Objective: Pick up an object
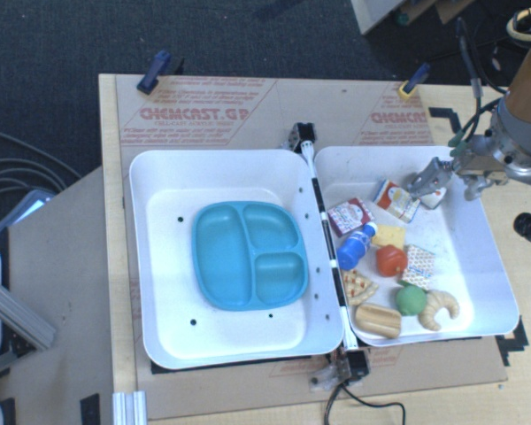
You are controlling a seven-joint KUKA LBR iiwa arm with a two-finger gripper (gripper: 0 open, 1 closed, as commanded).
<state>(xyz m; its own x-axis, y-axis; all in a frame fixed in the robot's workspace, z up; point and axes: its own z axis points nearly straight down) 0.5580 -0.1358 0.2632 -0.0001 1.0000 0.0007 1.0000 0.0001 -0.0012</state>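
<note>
The gripper (427, 182) hangs low over the upper part of the right shallow white bin (487, 237), reaching in from the right, and whether it is apart or together cannot be told from this slanting view; nothing is seen clamped in it. Just below and to its left lies a small red-and-white packet (396, 197), touching or nearly touching the gripper's tip, and this looks like the likeliest thing to pick. To do the step well, the gripper should come down centred over the packet and straddle its narrow width, since a flat pouch is apt to slide away if pushed from one side. Further left of the gripper sits a red-and-white wrapper (350, 215), and below that a blue plastic bottle (355, 247) lying against the bin's inner wall. Below the gripper are a yellow block (389, 235), a red ball-like tomato (390, 259), a patterned sachet (418, 266), a green round toy (411, 299), a tan croissant (441, 307), a hot-dog bun (377, 320) and a waffle-like slice (358, 285). These crowd the lower half, well clear of the packet. Far left, the other white bin (159, 264) holds a blue divided plastic plate (249, 255) on the cardboard-covered tabletop (212, 104).
</note>
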